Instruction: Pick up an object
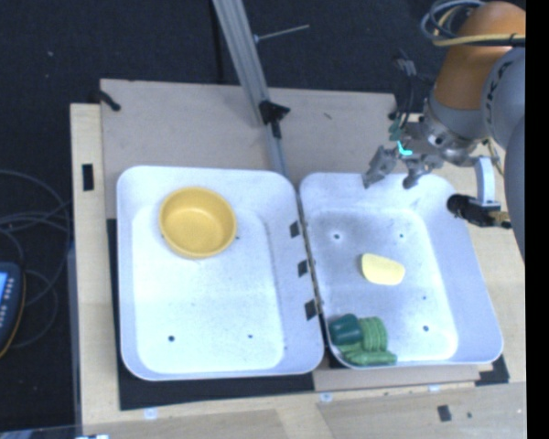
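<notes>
Above the right bin (457, 273), the claw (394, 174) hangs open, holding nothing.

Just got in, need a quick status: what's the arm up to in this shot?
The KUKA arm's tool hangs over the far edge of the right bin, fingers spread, with nothing between them. In that bin lie a pale yellow piece near the middle and a green object at the near left corner. A yellow bowl sits in the left bin. Nothing is picked up yet.
</notes>
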Action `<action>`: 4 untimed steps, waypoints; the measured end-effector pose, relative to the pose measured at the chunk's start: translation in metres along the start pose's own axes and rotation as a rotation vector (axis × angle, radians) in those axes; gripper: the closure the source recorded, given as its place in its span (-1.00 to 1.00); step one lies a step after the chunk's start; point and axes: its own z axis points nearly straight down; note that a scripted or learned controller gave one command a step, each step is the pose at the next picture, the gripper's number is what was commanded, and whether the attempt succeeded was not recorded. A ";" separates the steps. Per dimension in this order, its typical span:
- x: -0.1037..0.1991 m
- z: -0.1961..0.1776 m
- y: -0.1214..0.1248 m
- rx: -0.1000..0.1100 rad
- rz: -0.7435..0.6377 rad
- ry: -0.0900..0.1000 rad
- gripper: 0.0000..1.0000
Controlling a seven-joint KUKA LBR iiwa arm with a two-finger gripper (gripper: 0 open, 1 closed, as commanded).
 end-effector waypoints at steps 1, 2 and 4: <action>0.000 0.000 0.000 0.000 0.000 0.000 -1.00; 0.002 0.063 0.001 0.006 0.000 0.000 -1.00; 0.001 0.091 0.002 -0.001 -0.001 -0.001 1.00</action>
